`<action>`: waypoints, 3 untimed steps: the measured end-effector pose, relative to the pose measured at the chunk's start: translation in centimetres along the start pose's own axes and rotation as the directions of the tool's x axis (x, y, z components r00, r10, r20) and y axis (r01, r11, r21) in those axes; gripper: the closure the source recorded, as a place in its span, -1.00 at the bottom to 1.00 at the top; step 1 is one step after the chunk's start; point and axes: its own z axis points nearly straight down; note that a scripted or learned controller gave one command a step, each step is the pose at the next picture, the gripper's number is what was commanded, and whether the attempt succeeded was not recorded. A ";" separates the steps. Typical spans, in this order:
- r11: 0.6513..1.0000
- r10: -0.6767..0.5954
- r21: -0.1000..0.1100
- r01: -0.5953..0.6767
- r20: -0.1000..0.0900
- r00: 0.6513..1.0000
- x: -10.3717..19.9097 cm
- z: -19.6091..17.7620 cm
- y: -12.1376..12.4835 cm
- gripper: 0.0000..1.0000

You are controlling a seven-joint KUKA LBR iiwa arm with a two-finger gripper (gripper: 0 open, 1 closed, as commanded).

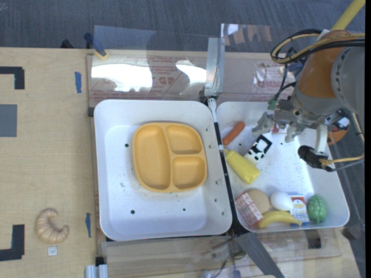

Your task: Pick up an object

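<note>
My gripper point(277, 130) hangs over the back part of the right bin point(324, 181), its fingers spread apart with nothing between them. Just left of it lies an orange carrot point(233, 132). A black-and-white tag point(260, 146) sits below the fingers. A yellow oblong piece point(242, 165) lies near the bin's left wall. Along the front edge sit a wrapped bread item point(250, 205), a banana point(277, 218), a white egg point(282, 201), a small carton point(298, 207) and a green broccoli point(317, 208).
The left bin point(110, 172) holds a yellow divided plate point(170, 156). A croissant point(51, 225) lies on the wooden bench at the far left. A clear panel point(174, 74) stands behind the bins. Cables point(317, 155) hang from the arm's wrist.
</note>
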 end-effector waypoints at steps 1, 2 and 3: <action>1.000 0.001 0.005 -0.001 0.002 1.000 -0.1 0.2 -0.1 -1.00; 0.971 -0.241 0.005 0.241 0.001 0.971 1.9 1.4 3.7 -1.00; 0.873 -0.488 -0.008 0.488 0.006 0.873 1.4 3.9 -2.1 -1.00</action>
